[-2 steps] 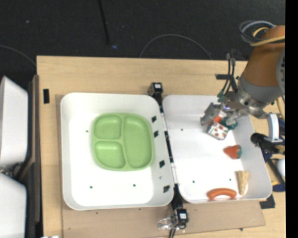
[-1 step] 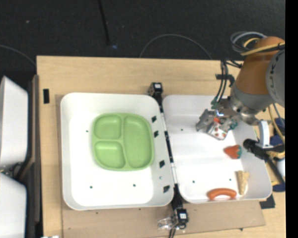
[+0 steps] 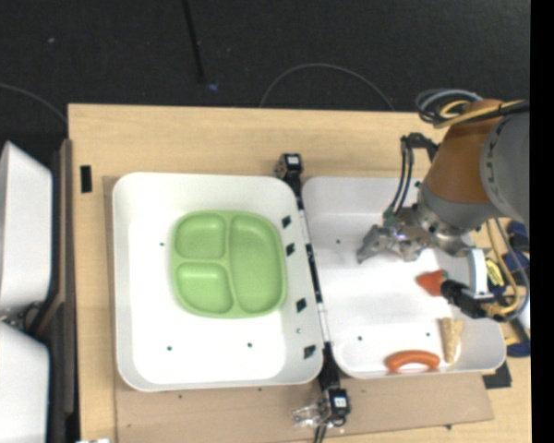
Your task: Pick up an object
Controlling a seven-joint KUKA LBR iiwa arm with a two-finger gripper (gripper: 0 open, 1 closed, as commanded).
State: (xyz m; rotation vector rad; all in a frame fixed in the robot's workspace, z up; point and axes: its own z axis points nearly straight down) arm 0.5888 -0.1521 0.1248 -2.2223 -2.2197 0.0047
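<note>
My gripper [image 3: 385,245] hangs over the upper middle of the right bin [image 3: 351,201], above bare white floor. A small red-orange piece [image 3: 430,282] lies just to its lower right, apart from it. Along the bin's front edge rest an orange curved object [image 3: 413,362] and a tan wedge-shaped piece [image 3: 451,339]. I see nothing held in the gripper.
The left bin [image 3: 138,340] holds a green divided plate [image 3: 229,262] at its centre. A row of black clips [image 3: 305,280] runs along the ridge between the two bins. The grey arm with its orange band [image 3: 462,160] comes in over the right bin's far right corner.
</note>
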